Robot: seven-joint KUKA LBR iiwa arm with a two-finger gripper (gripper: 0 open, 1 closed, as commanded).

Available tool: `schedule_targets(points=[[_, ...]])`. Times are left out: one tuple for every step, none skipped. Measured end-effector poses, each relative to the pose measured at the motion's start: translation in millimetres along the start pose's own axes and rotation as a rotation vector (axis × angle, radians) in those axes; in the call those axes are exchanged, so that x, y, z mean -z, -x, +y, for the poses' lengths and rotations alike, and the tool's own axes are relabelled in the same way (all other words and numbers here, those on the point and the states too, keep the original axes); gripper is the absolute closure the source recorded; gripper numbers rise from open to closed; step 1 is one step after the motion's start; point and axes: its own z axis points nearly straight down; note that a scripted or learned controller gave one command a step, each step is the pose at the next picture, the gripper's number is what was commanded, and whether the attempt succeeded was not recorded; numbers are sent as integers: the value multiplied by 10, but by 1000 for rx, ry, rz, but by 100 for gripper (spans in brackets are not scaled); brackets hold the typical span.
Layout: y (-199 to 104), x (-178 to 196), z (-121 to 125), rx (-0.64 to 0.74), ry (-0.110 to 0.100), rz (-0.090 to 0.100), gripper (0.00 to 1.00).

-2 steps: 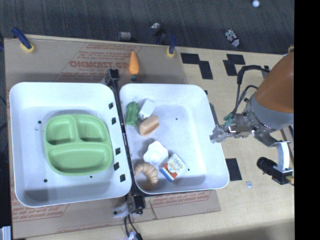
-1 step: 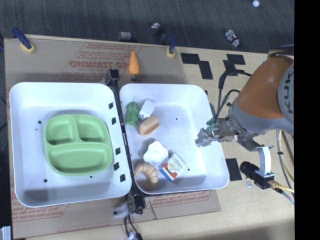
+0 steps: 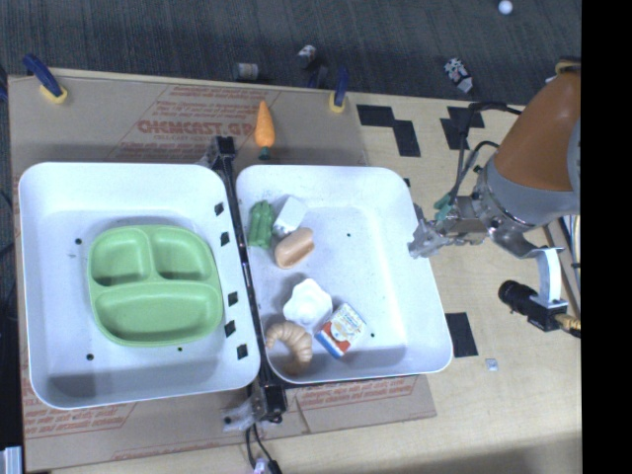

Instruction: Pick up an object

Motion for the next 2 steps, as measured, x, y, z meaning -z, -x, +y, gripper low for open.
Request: schedule_targets(points=[[-4,-274,-400,1,-3,1,100],[2,-105,-389,0,2,-1,100]])
